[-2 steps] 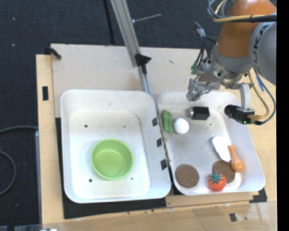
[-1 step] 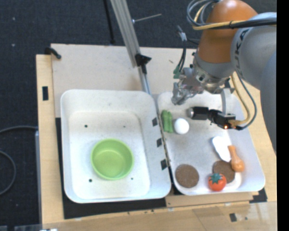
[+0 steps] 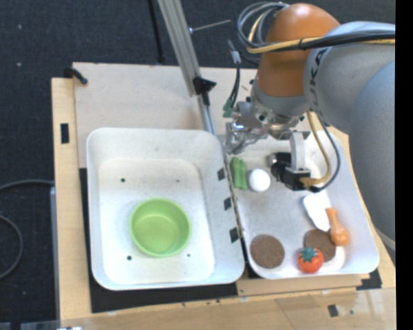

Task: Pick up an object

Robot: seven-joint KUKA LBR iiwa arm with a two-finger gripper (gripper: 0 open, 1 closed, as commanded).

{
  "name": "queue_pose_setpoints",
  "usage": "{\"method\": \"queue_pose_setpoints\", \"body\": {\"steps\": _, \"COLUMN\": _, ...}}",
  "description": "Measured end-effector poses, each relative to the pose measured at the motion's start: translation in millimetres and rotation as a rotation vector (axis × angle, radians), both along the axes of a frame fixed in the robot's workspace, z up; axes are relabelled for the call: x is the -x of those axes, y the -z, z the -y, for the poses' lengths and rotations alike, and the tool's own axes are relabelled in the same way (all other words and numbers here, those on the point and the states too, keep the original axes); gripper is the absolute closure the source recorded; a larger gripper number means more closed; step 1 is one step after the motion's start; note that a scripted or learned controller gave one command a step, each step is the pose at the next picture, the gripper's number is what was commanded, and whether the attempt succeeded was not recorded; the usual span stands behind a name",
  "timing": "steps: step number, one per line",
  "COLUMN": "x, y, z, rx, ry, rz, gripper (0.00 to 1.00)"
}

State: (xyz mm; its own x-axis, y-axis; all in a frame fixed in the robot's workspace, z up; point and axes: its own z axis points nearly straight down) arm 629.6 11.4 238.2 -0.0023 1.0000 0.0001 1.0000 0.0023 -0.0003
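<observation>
Two bins sit side by side, and the gripper [image 3: 242, 137] hangs over the far left corner of the right bin [image 3: 289, 215]. Just below it in view, toward the near side, lie a green piece [image 3: 238, 172] and a white egg [image 3: 259, 181], touching each other. The green piece's long axis runs along the bin wall. The wrist's bulk and cables blur the tool; whether it grips anything, I cannot tell.
</observation>
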Motion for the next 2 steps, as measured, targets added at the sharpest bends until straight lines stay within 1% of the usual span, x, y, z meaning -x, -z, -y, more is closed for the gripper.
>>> {"method": "queue_pose_setpoints", "body": {"steps": 1, "x": 15.4, "y": -11.0, "z": -53.4, "rx": -0.002, "ry": -0.006, "rz": -0.001, "gripper": 1.0}}
{"method": "queue_pose_setpoints", "body": {"steps": 2, "x": 15.1, "y": -10.3, "z": -49.7, "rx": -0.001, "ry": 0.0, "rz": -0.002, "gripper": 0.0}}
